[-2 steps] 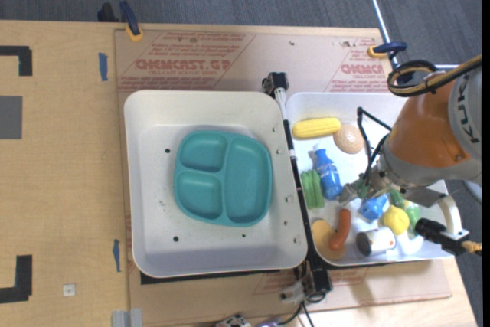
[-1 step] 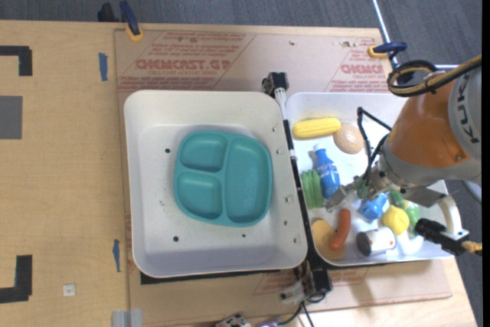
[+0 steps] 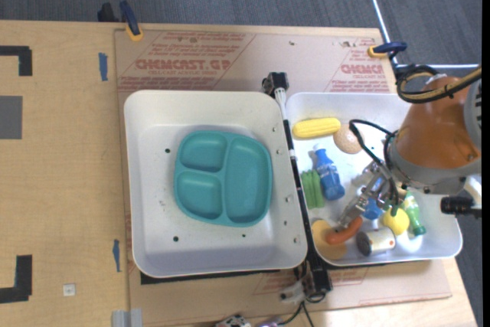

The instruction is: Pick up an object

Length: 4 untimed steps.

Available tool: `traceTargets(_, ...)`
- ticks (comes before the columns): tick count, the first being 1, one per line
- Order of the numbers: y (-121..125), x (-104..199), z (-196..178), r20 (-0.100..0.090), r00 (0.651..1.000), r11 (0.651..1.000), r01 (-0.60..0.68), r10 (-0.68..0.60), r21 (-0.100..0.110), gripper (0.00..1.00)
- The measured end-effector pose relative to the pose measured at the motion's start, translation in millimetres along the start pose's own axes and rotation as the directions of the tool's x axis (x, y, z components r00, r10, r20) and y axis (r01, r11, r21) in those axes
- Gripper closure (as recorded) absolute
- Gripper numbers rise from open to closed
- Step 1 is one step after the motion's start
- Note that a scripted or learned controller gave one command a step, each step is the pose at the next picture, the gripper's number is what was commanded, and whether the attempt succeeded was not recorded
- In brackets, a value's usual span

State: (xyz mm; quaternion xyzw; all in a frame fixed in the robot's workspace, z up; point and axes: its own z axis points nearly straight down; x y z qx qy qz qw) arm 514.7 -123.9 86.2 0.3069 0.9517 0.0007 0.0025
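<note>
So at this point the pick wasn't done, as far as I could judge. The arm (image 3: 432, 138) was reaching in from the right and its tool (image 3: 366, 204) was down low inside the right bin (image 3: 452, 245), right in the middle of the clutter at the near end. Honestly I couldn't tell whether it was wide or narrow, too much metal and toy packed into the same spot, and I couldn't see anything clearly gripped.

Candidates were all in that right bin: an orange carrot-looking thing (image 3: 337, 234) just beside the tool on its near-left, a yellow lemon (image 3: 396, 220) and a green bottle (image 3: 413, 216) to its right, a small white cylinder (image 3: 379, 243) at the near edge. Further back sat a blue bottle (image 3: 328, 174), a green piece (image 3: 311, 188), a corn cob (image 3: 315, 127) and a tan egg-ish thing (image 3: 347, 141).

The left bin (image 3: 145, 188) just had the teal divided plate (image 3: 223, 176) in it, well apart from the action.

My read: approach and descent looked done, while closing on something, lifting it clear and showing it actually held were all left
</note>
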Motion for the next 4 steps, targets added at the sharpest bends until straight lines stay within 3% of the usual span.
traceTargets(1, 4.1, 44.0, -0.4, 0.000, 0.989, 0.989, -0.145, 0.145, 0.000, 0.00)
traceTargets(2, 52.8, -41.6, 0.6, 0.000, 0.854, 0.854, -0.521, 0.521, 0.001, 0.00)
traceTargets(3, 53.6, -42.6, -10.5, 0.003, 0.855, 0.855, -0.519, 0.519, -0.002, 1.00)
traceTargets(4, 78.3, 18.6, -98.4, -0.001, 0.781, 0.781, -0.625, 0.625, 0.004, 1.00)
